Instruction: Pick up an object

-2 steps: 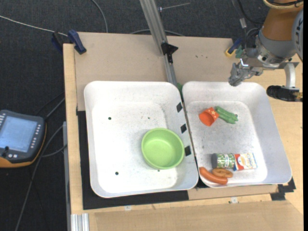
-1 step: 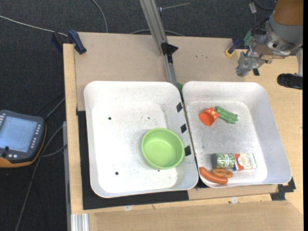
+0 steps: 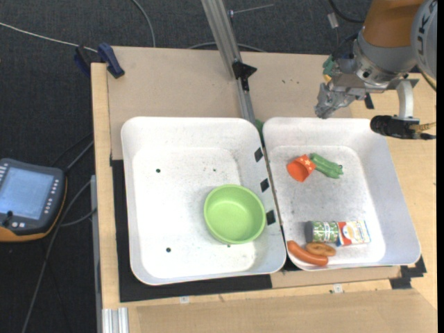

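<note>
The grey arm with its orange band reaches in from the right, and its two-finger gripper (image 3: 329,109) hangs over the tan surface (image 3: 173,82) just beyond the far edge of the right shallow white bin (image 3: 395,186), near that bin's far left corner. The fingers point down and appear drawn close together with nothing between them. Inside the right bin, towards its far left part, a small orange toy carrot with a green leafy top (image 3: 313,166) lies on its side, the orange end to the left and the green end to the right. Near the bin's near edge a small printed carton with green, white and red panels (image 3: 338,232) lies flat, and just in front of it, touching or nearly touching, a red-orange toy sausage (image 3: 308,254) rests against the near left corner. The left shallow white bin (image 3: 149,158) sits beside the right one, their inner edges meeting, and it holds a round light-green plastic bowl (image 3: 234,214) upright near its near right corner. A metal pole (image 3: 223,30) rises at a slant from the surface beyond where the bins meet. A blue clamp (image 3: 109,60) grips the surface's far left corner, and a handheld pendant with a screen (image 3: 28,198) lies on the floor off the left edge.
</note>
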You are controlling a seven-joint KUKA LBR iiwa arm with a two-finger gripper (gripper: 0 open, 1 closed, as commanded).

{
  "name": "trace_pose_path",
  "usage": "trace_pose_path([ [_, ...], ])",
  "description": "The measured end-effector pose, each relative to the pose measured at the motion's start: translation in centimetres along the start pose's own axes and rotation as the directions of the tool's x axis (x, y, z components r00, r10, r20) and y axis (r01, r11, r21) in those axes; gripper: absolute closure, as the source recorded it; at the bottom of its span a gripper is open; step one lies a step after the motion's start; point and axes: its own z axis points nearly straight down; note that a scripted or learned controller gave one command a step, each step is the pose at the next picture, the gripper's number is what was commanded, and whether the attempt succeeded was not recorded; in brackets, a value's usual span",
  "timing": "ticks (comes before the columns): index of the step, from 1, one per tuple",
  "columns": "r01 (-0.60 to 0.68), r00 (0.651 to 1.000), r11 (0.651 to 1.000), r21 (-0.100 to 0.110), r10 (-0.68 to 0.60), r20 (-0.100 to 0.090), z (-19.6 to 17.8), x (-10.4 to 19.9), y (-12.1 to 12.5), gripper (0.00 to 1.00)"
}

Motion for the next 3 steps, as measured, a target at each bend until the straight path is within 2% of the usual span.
trace_pose_path([
  [3, 0.001, 1.0, 1.0, 0.0, -0.001, 0.0, 3.1, 13.9, -3.7, 1.0],
])
